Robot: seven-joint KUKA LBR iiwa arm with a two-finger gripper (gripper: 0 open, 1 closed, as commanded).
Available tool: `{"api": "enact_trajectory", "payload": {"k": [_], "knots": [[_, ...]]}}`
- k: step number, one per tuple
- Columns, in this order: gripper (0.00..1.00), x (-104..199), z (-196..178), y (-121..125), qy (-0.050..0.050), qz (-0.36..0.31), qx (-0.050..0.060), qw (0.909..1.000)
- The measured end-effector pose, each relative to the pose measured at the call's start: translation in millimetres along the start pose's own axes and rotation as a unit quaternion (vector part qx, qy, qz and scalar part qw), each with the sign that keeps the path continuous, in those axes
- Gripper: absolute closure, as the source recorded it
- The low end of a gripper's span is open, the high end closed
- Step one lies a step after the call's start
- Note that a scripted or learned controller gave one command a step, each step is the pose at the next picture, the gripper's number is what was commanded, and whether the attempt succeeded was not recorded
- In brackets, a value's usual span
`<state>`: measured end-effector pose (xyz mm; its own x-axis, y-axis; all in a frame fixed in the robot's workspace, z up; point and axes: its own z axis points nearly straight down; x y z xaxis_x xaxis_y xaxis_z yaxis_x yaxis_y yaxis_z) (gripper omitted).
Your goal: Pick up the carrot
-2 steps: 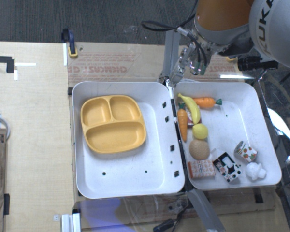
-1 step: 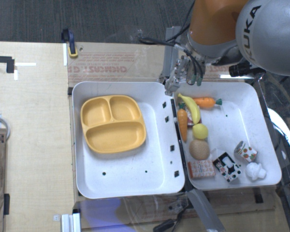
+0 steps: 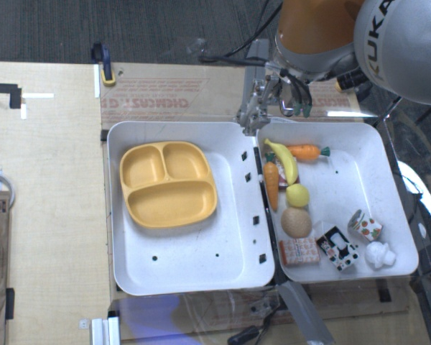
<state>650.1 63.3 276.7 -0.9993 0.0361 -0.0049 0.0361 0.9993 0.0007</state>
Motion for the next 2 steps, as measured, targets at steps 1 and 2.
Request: {"api": "enact_trajectory", "payload": {"k": [1,2], "knots": [[1.00,-1.2,20.9,-7.8,0.001,-0.120,0.000,0.9928],[0.00,-1.2,20.9,-7.8,0.001,-0.120,0.000,0.9928]]}}
